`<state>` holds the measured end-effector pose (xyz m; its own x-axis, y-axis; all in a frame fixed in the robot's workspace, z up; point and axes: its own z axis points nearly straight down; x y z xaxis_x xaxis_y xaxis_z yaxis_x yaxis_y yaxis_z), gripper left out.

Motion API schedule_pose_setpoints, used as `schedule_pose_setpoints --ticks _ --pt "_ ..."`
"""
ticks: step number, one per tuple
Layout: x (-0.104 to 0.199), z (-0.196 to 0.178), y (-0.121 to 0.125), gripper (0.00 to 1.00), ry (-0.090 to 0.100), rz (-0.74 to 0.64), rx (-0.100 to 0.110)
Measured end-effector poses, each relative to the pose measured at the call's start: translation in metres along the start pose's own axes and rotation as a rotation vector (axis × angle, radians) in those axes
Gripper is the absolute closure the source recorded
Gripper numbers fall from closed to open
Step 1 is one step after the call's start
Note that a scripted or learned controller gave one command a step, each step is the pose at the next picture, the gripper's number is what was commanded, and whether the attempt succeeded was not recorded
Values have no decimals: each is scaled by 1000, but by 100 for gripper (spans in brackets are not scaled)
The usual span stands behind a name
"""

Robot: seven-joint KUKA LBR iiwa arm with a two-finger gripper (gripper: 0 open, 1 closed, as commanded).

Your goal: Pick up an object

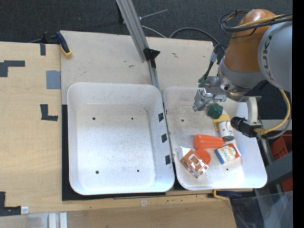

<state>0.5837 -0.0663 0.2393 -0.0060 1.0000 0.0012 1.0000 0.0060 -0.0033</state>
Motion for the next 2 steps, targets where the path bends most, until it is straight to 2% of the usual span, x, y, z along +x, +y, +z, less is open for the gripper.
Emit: schedule_pose_setpoints --ticks 1,2 --pt "47 12 -16 100 0 1 1" --pt "92 3 -39 100 1 0 0"
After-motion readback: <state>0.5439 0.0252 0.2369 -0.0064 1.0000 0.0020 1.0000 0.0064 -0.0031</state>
